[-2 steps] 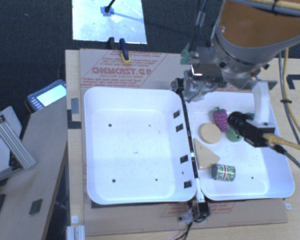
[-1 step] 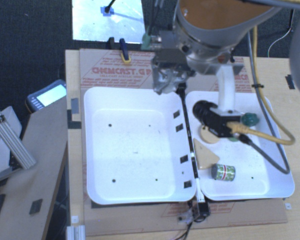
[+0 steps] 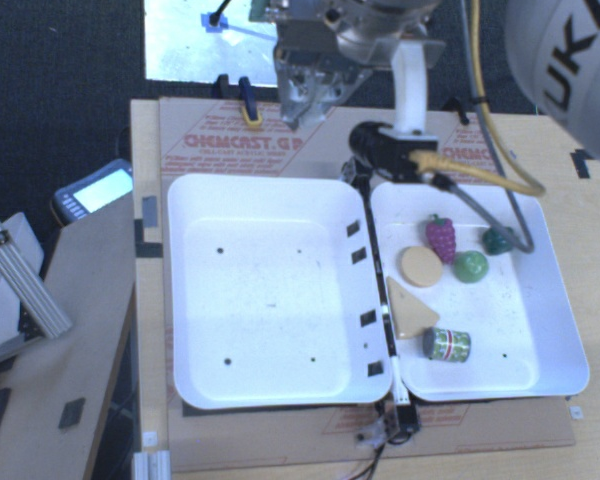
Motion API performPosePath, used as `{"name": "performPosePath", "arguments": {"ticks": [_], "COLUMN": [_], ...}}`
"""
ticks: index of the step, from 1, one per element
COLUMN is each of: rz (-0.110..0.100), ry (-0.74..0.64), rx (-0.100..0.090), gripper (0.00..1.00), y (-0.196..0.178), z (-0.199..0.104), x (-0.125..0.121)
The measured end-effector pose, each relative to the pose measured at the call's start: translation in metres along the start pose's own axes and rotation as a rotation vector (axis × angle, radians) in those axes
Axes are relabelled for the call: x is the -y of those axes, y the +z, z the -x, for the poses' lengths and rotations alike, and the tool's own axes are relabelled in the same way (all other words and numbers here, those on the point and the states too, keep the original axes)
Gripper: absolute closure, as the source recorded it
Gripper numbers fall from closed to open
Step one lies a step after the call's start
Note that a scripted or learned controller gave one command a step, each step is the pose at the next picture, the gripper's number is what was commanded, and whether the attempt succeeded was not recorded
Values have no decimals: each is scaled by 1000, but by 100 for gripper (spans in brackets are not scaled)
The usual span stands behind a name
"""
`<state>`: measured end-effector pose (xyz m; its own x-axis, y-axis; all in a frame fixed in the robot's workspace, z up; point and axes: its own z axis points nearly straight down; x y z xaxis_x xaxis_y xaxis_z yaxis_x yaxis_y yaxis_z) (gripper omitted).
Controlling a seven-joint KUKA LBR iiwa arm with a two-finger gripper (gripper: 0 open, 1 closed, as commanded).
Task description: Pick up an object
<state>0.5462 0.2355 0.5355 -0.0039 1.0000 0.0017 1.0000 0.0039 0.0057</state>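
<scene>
I saw the gripper (image 3: 302,93) hanging high over the back edge of the bench, behind the left bin (image 3: 195,368). I could not tell its state, but nothing was in it.

All the toys lay in the right bin (image 3: 560,353): a purple bunch of grapes (image 3: 440,237), a round tan disc (image 3: 420,266), a green ball (image 3: 470,266), a small dark green thing (image 3: 498,239), a pale yellow wedge (image 3: 412,311) and a little green can (image 3: 447,345) on its side. The can's long side ran left to right.

From the gripper, the toys lay toward the front and to the right. I think it had to cross over and come down.
</scene>
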Motion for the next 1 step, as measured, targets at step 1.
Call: {"name": "performPosePath", "arguments": {"ticks": [1], "rz": [-4], "ry": [10], "rx": [2], "gripper": [100], "y": [-1], "z": [92], "x": [55]}}
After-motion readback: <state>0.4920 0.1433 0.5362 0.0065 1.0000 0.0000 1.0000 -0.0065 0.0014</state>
